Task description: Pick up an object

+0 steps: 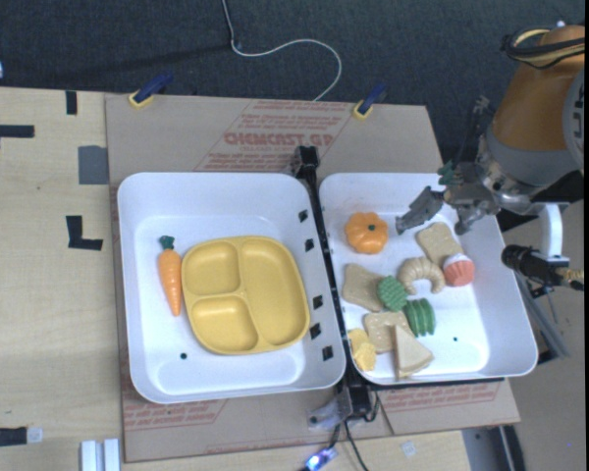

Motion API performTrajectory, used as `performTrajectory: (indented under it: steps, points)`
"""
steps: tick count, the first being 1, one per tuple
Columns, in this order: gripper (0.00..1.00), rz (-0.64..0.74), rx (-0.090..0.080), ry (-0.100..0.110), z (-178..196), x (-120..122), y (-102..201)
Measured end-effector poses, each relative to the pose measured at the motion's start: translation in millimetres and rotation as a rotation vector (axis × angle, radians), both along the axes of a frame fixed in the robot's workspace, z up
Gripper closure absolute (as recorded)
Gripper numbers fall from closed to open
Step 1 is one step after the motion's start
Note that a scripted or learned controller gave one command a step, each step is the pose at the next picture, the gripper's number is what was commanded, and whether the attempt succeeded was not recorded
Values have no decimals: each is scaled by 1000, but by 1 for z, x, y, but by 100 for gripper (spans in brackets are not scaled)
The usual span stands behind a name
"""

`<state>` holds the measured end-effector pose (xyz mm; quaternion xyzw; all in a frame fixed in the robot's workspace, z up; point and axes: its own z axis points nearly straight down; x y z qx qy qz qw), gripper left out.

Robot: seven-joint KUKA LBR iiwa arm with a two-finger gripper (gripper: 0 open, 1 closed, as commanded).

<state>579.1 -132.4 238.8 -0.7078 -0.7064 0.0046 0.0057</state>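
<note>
Two white bins sit side by side. At left, a carrot (170, 277) lies beside a yellow divided plate (247, 293). At right, a small pumpkin (366, 233) sits near bread pieces (390, 330) and green vegetables (408, 305). Over the right bin's (491, 353) upper edge, the gripper (440, 210) hovers, fingers spread, holding nothing.

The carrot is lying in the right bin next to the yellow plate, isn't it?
Not quite. The carrot is lying next to the yellow plate, but both are in the left bin, not the right one. The camera view shows this.
</note>
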Motion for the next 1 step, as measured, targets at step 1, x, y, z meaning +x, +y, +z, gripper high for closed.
performTrajectory:
  steps: [1]
  points:
    - [0,3,-2,-13,8,2,0]
